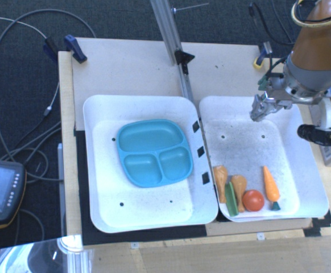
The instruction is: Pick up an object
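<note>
Toy vegetables, the pickable objects here, lie bunched along the near edge of the right-hand white bin point(302, 152), well apart from my gripper point(257, 112) and nearer the camera than it. Nearest the camera sits a red tomato point(253, 200), below the claw and almost straight down from it in the view. Just to the tomato's left stands a small orange squash-like piece point(239, 185), touching or nearly touching a green strip, perhaps a bean or cucumber point(231, 197), and left of that another orange piece point(220, 176) lies against the bin wall. To the tomato's right, an orange carrot point(270, 184) with a green stub lies lengthwise, pointing roughly up toward the claw.

Across the divide, to the claw's left and a little nearer the camera, the second white bin point(106, 209) holds a blue sectioned plate point(153, 151) with three compartments.

The claw itself hangs over the far part of the right bin, above bare speckled floor, with nothing beneath or between it that I can make out. I cannot tell how far it is open; it reads as one grey lump. Behind it rises the grey wrist with its orange band point(319, 24), reaching in from the right.
</note>
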`<state>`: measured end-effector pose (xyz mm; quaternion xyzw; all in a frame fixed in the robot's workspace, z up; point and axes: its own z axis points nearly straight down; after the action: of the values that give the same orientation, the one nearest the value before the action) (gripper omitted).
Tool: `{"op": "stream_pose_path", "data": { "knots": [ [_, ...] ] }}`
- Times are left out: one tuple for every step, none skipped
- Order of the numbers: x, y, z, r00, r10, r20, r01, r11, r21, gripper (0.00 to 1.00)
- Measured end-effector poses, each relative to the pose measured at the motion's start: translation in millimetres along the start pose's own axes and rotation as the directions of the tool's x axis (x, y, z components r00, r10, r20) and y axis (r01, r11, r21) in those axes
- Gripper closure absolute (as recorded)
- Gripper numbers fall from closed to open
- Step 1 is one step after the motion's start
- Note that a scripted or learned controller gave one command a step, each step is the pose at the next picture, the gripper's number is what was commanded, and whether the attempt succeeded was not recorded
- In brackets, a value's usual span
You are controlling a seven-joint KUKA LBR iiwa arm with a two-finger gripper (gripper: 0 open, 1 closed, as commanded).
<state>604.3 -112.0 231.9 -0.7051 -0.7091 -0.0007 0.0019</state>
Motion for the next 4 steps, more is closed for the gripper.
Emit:
{"op": "stream_pose_path", "data": {
  "knots": [
    [41, -17, -4, 1.000, 0.000, 0.000, 0.000, 1.000, 0.001, 1.00],
    [101, -31, -7, 1.000, -0.002, 0.000, 0.002, 1.000, 0.001, 1.00],
    [149, -55, 4, 1.000, 0.000, 0.001, 0.000, 1.000, 0.003, 1.00],
    [205, -81, 10, 1.000, -0.001, 0.000, 0.001, 1.000, 0.003, 1.00]
  ]
}}
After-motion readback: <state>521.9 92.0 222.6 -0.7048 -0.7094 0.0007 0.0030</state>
